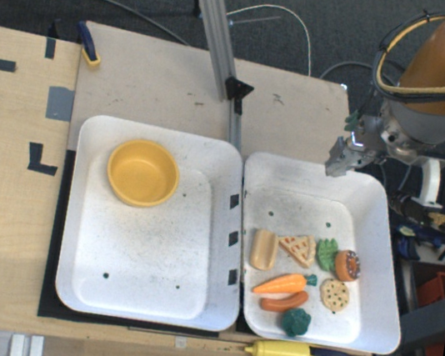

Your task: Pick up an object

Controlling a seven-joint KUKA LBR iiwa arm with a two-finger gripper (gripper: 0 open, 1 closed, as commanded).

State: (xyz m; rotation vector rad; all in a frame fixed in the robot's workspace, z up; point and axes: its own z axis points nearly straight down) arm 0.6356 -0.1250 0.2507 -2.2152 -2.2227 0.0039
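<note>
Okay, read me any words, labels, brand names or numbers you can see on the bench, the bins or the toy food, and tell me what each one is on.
None: no readable text.
Yellow bowl: plain.
Yellow bottle at the bench's front edge: no legible label.
Cookie: dark specks, not lettering.
Dark tape pieces on the wooden bench: shapes only, no characters.
</note>
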